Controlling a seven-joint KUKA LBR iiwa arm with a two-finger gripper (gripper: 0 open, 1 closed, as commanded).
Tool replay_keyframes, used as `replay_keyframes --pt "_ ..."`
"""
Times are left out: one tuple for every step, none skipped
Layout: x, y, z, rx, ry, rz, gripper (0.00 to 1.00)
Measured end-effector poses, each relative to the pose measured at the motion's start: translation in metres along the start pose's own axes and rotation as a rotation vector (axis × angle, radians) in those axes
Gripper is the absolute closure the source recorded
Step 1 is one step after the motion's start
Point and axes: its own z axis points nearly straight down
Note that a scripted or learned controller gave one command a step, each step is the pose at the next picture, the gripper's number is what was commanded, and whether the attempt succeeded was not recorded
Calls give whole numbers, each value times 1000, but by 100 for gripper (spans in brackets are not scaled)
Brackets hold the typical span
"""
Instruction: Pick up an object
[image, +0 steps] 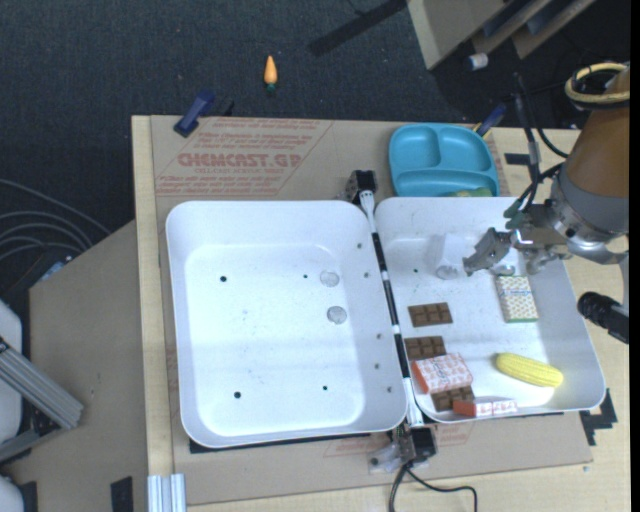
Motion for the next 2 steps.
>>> replay_keyframes --pt "16 -1 106 0 0 1 0" --pt "21 -12 158 0 0 1 0"
